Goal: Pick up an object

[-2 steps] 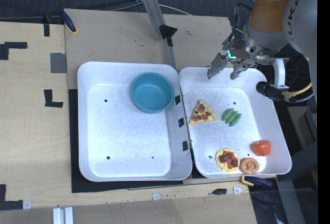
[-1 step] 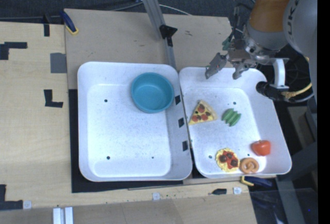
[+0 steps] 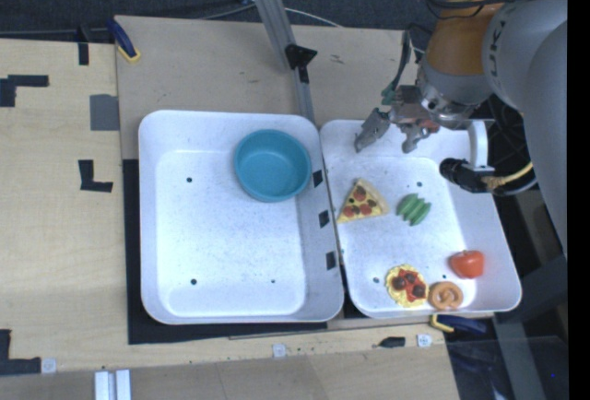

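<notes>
- Nearest the camera, in the right bin (image 3: 489, 241): a small round pizza toy (image 3: 406, 285), a coiled pastry toy (image 3: 446, 295), a red pepper-like toy (image 3: 467, 264).
- Farther back: pizza slice toy (image 3: 360, 202), green pod toy (image 3: 414, 208); likeliest targets.
- Above the bin's far edge: gripper (image 3: 390, 137), fingers spread wide, nothing between them.
- Best lowered straight over one toy, clear of bin walls.
- Left bin (image 3: 184, 241): blue bowl (image 3: 271, 165); wooden bench (image 3: 55, 232), dark floor beyond.

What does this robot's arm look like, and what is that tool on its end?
The arm is thick, rounded and grey, with an orange band above the wrist. Thin black cables loop around that band. The tool is small, with two dark grey metal fingers below a block with a greenish part.
</notes>
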Robot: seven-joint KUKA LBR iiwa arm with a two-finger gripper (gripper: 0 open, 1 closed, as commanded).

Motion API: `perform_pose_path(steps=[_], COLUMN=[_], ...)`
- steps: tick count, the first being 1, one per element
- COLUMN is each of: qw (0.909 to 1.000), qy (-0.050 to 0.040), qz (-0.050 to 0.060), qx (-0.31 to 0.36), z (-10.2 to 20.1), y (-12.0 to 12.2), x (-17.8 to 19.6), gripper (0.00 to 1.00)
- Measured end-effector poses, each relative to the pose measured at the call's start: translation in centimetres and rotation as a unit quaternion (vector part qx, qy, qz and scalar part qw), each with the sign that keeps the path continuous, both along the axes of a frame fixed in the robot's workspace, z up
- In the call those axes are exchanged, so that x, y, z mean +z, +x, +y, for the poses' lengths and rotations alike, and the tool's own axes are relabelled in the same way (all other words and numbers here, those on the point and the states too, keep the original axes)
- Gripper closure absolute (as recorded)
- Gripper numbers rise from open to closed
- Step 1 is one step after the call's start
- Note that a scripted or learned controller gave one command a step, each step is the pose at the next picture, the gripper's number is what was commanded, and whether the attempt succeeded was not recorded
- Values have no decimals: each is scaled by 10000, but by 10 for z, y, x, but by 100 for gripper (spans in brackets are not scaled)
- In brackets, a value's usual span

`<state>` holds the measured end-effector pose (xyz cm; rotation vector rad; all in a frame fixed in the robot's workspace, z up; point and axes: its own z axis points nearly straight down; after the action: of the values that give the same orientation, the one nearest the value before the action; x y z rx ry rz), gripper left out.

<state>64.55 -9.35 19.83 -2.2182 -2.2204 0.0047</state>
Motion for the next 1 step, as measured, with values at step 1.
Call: perform_pose_path(steps=[1], qw=[10000], qy=[2], qz=[9], qx=[-1], z=[2], y=[-4], x=[-63], gripper=[0])
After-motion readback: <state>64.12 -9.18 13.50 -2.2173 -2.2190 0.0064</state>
